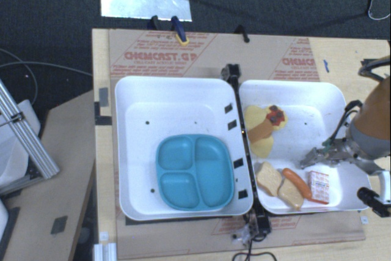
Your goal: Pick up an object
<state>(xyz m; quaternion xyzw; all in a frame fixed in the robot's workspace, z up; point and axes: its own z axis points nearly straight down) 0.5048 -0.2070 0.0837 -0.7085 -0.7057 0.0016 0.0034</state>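
The right bin [305, 95] holds several toy foods. A yellow piece [255, 113] lies at its far left with a small red item [276, 115] and a brown piece [261, 130] on it. Another yellow piece [263, 147] lies just below. Along the near wall lie two bread slices [267, 176], an orange sausage [297, 184] and a red-and-white packet [319, 185]. My gripper [308, 160] reaches in from the right, low over the bin floor, just above the packet and the sausage. I see nothing held in it.
The left bin [177, 101] holds a blue divided plate [195, 171]. A black divider [239, 137] with clips runs between the bins. A cable loops off the arm at the right bin's far right wall [342, 125].
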